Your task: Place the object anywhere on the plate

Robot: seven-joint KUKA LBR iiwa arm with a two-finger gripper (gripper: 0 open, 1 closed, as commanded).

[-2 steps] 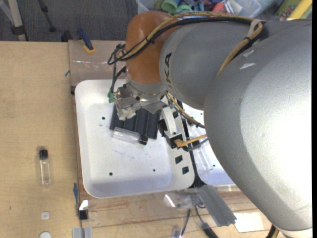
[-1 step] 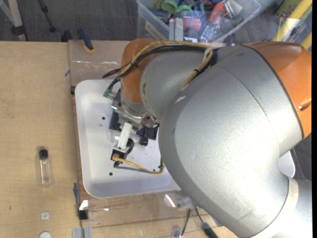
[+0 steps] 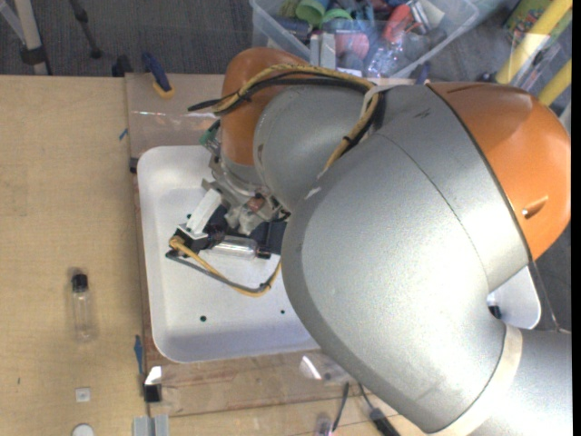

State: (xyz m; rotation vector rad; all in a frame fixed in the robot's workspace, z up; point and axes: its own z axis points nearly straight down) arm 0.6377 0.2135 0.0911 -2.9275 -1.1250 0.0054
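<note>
Big arm (image 3: pixel 408 243) hides the object, so can't tell its look or spot. Gripper (image 3: pixel 238 218) sits low over the white bin (image 3: pixel 182 325), and I can't tell if it's clamped or loose. Clear dark-capped bottle (image 3: pixel 81 305) lies on the tabletop (image 3: pixel 54 171), left of the bin.

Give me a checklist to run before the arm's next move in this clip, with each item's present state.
1. The gripper is over the white bin: ok, it hangs above the bin's floor.
2. The object is in the grip: cannot tell.
3. The plate is located: cannot tell, the arm covers everything right of this bin.
4. The small bottle is out of the way: ok, it sits on the bench left of the bin, apart from it.
</note>
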